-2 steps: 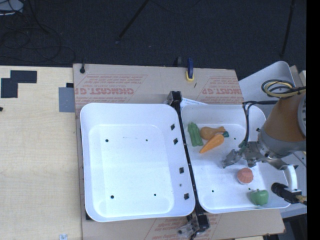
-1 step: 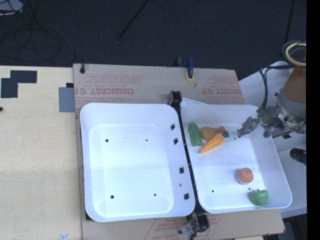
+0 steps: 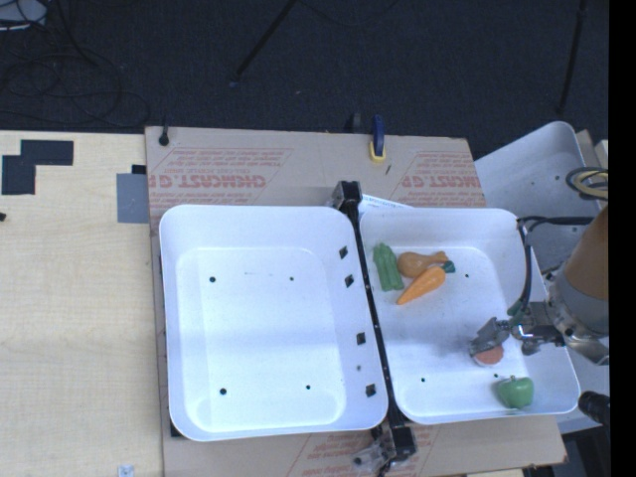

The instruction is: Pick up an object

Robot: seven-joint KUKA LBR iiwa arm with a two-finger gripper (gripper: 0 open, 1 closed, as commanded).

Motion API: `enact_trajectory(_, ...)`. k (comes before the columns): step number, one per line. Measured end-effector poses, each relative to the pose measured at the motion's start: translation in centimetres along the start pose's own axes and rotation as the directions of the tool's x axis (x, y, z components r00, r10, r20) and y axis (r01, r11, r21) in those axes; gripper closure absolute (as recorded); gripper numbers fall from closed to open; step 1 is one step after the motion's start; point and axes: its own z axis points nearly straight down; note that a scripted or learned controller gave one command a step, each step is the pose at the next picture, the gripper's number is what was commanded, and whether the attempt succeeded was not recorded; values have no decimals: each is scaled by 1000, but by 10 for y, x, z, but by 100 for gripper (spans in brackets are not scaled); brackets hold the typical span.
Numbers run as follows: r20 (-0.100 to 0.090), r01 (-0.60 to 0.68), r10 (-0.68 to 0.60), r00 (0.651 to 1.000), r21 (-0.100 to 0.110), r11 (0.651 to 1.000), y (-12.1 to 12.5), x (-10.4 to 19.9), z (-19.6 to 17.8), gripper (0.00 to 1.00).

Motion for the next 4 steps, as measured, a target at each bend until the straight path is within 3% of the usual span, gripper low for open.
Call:
enact_trajectory(1, 8, 5, -5, 1000, -16, 1000, 94, -29, 75, 0)
enact_trajectory(2, 2, 8, -8, 1000, -10, 1000, 133, 18, 72, 0)
enact_trajectory(3, 1, 8, -8, 1000, -10, 1000, 168, 89, 55, 0)
enact_trajectory(4, 9, 5, -5, 1000, -3, 1000, 165, 83, 46, 100)
